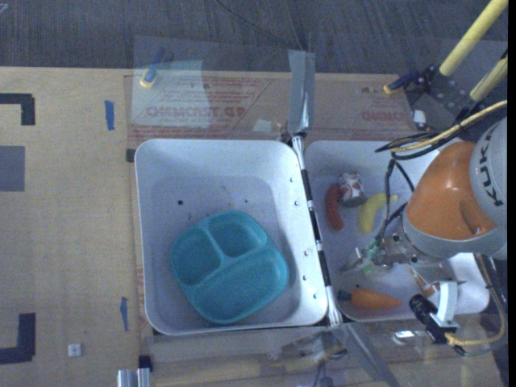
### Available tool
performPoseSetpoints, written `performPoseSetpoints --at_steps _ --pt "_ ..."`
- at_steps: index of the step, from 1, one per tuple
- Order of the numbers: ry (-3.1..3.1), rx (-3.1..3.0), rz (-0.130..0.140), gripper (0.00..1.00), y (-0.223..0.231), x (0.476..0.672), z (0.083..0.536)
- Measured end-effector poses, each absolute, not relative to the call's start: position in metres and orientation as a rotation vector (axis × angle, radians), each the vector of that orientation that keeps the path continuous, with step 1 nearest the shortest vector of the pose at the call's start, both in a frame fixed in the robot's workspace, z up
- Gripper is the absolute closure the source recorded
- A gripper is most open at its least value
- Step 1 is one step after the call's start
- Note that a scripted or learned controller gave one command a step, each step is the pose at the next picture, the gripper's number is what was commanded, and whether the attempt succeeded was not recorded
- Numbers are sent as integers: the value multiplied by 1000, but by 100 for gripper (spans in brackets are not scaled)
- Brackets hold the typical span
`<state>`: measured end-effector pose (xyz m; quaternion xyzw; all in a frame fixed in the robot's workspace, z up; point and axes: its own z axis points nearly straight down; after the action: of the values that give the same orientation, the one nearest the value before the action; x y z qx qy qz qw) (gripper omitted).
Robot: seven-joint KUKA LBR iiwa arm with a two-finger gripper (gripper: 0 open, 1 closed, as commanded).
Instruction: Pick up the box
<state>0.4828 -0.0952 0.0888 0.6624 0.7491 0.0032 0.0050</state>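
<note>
The box (351, 189) is a small red and white carton lying near the back of the right bin (322, 161). My gripper (372, 258) hangs low over the middle of that bin, nearer the front than the box and apart from it. Nothing is seen in its grasp. The orange wrist band and grey arm (451, 204) cover the right part of the bin.
A red sausage-like piece (333, 206) and a yellow banana (372, 213) lie beside the box. A carrot (375, 300) rests at the front of the right bin. A teal divided plate (229, 265) sits in the left bin (161, 176). Cables (411, 143) trail over the right bin.
</note>
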Motion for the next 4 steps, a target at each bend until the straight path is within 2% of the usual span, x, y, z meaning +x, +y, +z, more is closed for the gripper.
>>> performPoseSetpoints --at_steps 1,2,3,4 --pt "2279 2151 10 0 -130 538 89" --pt "2341 2113 -26 0 -119 632 87" --pt "2284 2154 9 0 -102 525 89" --pt "2291 2173 -30 0 -120 630 87"
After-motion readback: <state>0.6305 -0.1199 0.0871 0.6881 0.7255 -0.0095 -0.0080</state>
